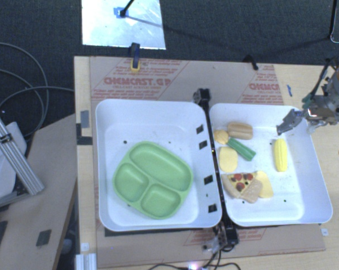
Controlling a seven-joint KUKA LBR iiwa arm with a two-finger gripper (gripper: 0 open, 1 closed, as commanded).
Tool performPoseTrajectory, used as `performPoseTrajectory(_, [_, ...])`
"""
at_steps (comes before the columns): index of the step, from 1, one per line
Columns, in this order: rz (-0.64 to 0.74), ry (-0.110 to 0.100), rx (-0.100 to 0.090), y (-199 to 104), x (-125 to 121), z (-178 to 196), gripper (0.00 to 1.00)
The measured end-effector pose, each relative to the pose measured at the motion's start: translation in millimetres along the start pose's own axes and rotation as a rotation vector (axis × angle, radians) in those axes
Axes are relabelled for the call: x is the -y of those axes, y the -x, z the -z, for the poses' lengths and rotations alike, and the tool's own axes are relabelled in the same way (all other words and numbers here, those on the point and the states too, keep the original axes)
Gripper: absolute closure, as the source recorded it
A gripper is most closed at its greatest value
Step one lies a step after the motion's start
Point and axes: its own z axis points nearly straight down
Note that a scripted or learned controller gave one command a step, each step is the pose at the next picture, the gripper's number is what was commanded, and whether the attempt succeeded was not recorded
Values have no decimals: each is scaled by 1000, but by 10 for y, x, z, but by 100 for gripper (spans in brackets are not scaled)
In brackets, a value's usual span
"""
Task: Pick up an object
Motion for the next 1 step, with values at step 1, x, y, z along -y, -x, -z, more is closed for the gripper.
performPoseTrajectory(1, [-5,-11,-4,-20,643,-870,0])
